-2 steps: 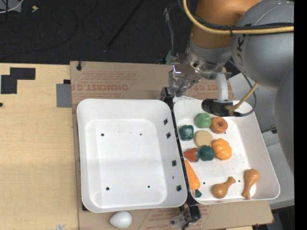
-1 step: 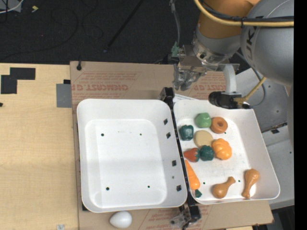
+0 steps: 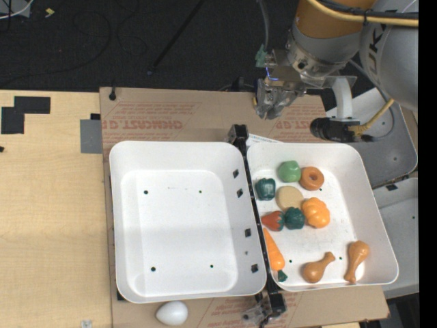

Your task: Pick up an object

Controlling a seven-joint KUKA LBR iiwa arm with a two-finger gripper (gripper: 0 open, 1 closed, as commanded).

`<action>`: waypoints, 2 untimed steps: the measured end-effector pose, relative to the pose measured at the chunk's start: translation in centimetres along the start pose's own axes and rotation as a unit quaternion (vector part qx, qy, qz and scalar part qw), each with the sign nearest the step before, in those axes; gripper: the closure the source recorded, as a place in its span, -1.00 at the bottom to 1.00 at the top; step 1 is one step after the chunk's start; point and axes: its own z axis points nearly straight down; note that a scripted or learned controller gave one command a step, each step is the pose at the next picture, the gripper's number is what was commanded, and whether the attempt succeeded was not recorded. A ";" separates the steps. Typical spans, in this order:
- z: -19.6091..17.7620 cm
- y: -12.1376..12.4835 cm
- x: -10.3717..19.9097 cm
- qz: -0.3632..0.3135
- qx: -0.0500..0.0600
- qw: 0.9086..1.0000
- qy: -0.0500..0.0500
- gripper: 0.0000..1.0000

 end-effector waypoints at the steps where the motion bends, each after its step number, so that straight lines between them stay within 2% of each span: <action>1: -4.0 0.0 -0.3 -0.003 0.000 1.000 0.000 1.00; 2: -9.2 0.0 -2.2 0.000 -0.001 1.000 0.000 1.00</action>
